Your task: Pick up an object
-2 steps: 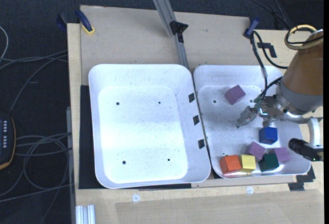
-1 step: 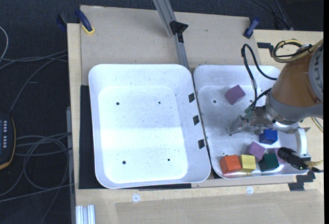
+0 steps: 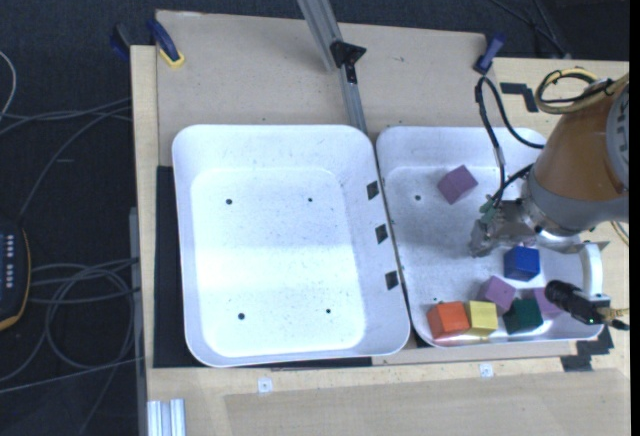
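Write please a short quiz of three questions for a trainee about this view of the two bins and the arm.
1. True or false: the purple block lies in the left bin.
2. Which block lies nearest the gripper? A) orange block B) blue block C) yellow block
3. Fill in: the green block lies in the ____ bin.

Key: 1 false, it lies in the right bin; 2 B; 3 right.

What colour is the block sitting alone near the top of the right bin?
Purple. The block lies apart from the others, plain in the camera view.
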